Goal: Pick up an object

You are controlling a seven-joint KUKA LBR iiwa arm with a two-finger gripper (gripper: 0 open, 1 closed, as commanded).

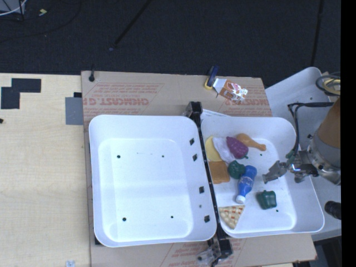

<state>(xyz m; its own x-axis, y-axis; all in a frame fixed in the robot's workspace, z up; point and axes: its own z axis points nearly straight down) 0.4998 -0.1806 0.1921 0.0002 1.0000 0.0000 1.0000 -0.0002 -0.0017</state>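
The right bin [305, 225] holds several toy foods. Among them are a blue bottle [245, 184], a green pepper [267, 199], a dark green piece [236, 169], a purple piece [237, 147], an orange drumstick [252, 142], a yellow piece [210, 148], an orange-brown slab [219, 172] and a pizza slice [231, 215]. My gripper [278, 169] hangs over the right side of this bin, to the right of the bottle and above the green pepper. It looks open, with nothing between its fingers.
The left bin [144, 177] sits beside the right one, a black clip rail [201, 171] between them. Both rest on a cardboard sheet [139, 96]. A small packet [231, 90] and a blue-yellow item [211, 78] lie behind the right bin.
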